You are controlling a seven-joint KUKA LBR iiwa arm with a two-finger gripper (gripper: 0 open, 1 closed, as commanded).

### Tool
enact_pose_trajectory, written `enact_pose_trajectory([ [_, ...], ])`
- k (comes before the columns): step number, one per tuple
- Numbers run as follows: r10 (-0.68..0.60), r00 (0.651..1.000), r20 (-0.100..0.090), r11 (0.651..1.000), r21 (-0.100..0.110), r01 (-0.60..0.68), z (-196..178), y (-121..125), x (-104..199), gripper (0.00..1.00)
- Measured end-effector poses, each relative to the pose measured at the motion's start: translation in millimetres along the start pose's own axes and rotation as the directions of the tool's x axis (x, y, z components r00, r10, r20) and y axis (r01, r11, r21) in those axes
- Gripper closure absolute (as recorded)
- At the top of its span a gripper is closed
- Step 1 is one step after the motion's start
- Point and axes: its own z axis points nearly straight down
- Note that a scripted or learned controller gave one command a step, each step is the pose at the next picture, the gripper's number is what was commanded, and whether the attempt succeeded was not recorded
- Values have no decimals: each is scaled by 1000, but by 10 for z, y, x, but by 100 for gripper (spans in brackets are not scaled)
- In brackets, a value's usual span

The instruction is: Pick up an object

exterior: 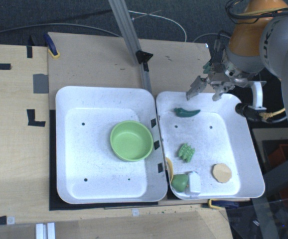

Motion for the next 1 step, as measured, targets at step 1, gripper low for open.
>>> enact_pose_trajectory([
  [1,0,1000,0,1000,0,0,0,0,0,0],
])
